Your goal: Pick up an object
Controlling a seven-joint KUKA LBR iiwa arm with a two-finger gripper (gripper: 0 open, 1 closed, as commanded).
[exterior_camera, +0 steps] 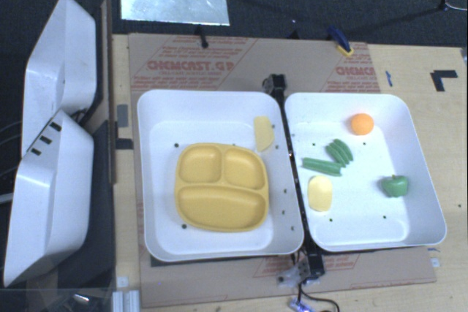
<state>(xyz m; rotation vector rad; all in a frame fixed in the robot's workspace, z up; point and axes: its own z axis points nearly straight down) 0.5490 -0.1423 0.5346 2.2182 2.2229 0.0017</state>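
- Closest to the camera, in front of the yellow divided plate and to its right, a small clamp with wires sits at the bench edge where the two bins meet.
- The plate lies flat in the left bin and takes most of its floor. A pale yellow slice lies just beyond the plate's far right corner, close to the bin wall.
- All the other loose things are to the right of the plate, in the right bin: a second pale yellow piece is nearest to the plate, then a long green bean and a shorter green pod just beside it, then an orange ball farther back, and a green pepper farthest from the plate.
- The things to pick up are well apart from each other, except the two green pods, which are almost touching.
- The arm comes in from the side opposite to the plate, so I judge the green pepper is the first thing on its way and the slice near the plate is the longest reach.
- The long bean runs roughly away from the plate, across the bin, so I think a grasp must close across this axis.
- About the gripper, I cannot tell if it is spread or pressed together, and nothing is lifted yet.
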